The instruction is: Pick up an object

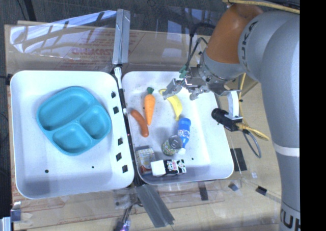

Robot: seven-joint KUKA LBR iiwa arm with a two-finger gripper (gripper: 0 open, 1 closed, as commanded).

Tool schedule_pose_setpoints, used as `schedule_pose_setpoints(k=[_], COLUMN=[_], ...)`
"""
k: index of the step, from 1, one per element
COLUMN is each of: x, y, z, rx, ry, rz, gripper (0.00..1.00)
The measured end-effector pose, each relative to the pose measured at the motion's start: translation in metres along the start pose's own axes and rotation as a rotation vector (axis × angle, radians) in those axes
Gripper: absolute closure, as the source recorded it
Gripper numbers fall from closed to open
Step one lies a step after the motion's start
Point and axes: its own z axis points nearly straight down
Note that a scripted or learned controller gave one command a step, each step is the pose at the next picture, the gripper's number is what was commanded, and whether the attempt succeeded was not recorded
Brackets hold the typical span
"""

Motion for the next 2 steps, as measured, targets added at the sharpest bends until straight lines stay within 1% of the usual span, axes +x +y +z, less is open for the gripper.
schedule_pose_setpoints(k=[1,2], x=[-0.0691,-0.0685], y=[0.0198,0.0199], z=[0.1097,0.0997], rx=[-0.005,-0.004], ry=[-0.002,-0.001], rz=[-0.095,-0.099], gripper=[0.00,1.00])
